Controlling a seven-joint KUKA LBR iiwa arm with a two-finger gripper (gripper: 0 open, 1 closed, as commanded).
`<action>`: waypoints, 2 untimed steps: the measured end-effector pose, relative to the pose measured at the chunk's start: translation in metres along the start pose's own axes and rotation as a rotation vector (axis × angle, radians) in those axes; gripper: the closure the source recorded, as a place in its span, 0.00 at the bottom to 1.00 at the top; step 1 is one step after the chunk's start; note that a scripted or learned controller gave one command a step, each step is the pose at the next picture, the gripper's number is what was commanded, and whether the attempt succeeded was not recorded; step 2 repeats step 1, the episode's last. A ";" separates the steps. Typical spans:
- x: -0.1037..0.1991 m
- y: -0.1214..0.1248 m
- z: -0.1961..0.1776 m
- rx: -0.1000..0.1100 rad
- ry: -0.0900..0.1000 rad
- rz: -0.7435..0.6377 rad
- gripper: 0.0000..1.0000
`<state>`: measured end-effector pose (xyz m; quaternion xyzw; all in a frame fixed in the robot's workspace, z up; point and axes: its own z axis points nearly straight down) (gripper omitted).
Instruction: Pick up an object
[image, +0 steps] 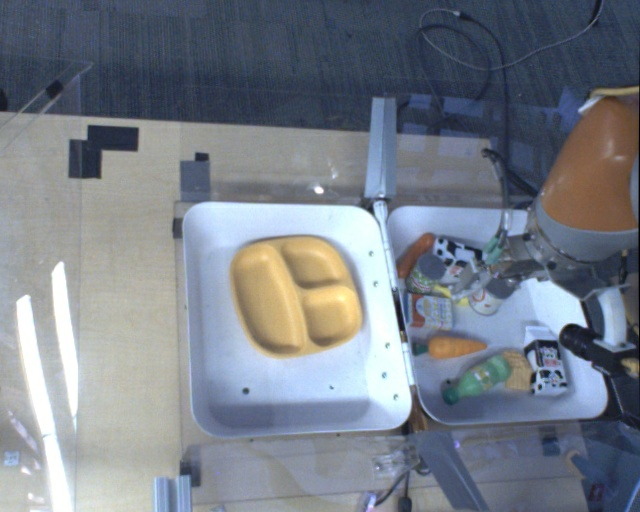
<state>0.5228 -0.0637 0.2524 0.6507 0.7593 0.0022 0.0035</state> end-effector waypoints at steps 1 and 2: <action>-0.028 -0.005 0.018 0.004 0.002 -0.164 1.00; -0.028 -0.005 0.018 0.004 0.002 -0.164 1.00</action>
